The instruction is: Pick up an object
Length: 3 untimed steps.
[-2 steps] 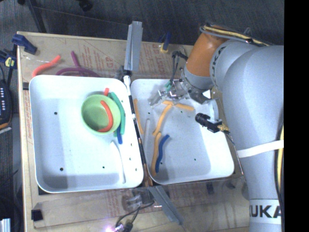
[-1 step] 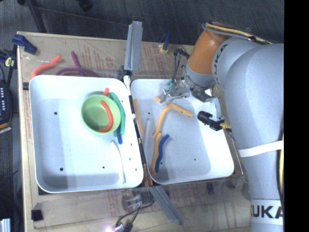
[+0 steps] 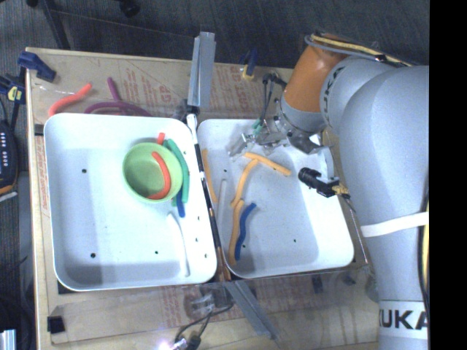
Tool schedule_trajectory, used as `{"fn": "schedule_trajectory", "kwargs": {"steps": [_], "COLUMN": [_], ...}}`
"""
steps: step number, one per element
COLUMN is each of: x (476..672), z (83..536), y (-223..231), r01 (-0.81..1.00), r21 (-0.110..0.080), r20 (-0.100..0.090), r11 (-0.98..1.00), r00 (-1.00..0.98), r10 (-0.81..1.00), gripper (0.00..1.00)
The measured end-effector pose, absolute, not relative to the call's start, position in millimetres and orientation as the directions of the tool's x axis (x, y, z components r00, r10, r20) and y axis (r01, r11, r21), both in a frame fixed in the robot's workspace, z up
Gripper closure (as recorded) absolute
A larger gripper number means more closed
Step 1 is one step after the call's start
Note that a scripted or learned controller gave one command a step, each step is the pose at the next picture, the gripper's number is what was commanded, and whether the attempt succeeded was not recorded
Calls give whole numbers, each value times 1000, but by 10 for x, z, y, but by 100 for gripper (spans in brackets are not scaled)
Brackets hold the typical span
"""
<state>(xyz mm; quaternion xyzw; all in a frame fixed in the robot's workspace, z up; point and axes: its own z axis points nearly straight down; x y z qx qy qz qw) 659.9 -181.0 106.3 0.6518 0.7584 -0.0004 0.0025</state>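
Note:
My gripper [image 3: 252, 138] hangs low over the far end of the right bin [image 3: 321, 232], close to its back wall. Just in front of it lies a yellow-orange curved strip [image 3: 268, 163]. A second orange strip [image 3: 243, 182] lies beside that one. Nearer the front are a blue strip [image 3: 245, 219] and another orange piece [image 3: 235, 245]. A thin orange stick [image 3: 206, 172] runs along the bin's left wall. I see nothing held in the gripper.
The left bin [image 3: 80, 217] holds a green bowl [image 3: 146, 168] with a red ring [image 3: 166, 181] in it, a green stick [image 3: 183, 173], a small blue piece [image 3: 179, 206] and a white stick [image 3: 182, 246]. A red tool [image 3: 69, 99] and a purple cable [image 3: 117, 109] lie behind it.

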Motion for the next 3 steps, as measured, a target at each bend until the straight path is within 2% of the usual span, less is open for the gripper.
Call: {"fn": "schedule_trajectory", "kwargs": {"steps": [1, 2, 3], "x": [6294, 6300, 6573], "z": [918, 1024, 2162], "y": [-1567, -1576, -789], "r01": [981, 980, 965], "r21": [-2, -3, 0], "r20": [0, -4, 0], "r11": [196, 199, 264], "r00": [-196, -199, -264], "r10": [981, 980, 965], "gripper": [0, 100, 100]}}
